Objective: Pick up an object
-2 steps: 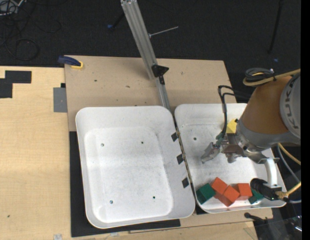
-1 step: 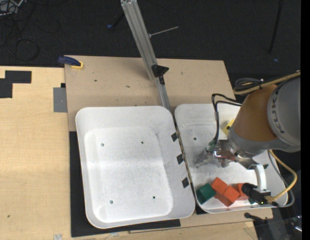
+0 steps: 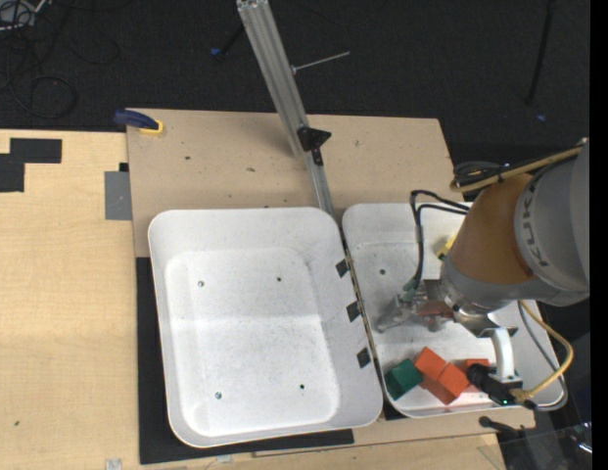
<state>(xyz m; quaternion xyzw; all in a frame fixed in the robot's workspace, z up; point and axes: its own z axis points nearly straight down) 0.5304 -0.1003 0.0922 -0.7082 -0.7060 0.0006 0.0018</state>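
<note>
Blocks: orange block [image 3: 438, 374] and green block [image 3: 403, 377] lie touching at near end of right bin [image 3: 377, 233], w/ a small red piece [image 3: 477, 365] just right of the orange one. Gripper [image 3: 394, 313] hangs above them, mid-bin, near the divider; fingers splayed apart, nothing between them. Arm [image 3: 509, 238] w/ orange band comes in from right. Left bin [image 3: 250, 321] sits beside, on wooden bench [image 3: 225, 164]. Metal rail [image 3: 279, 71] slants up behind.
</note>
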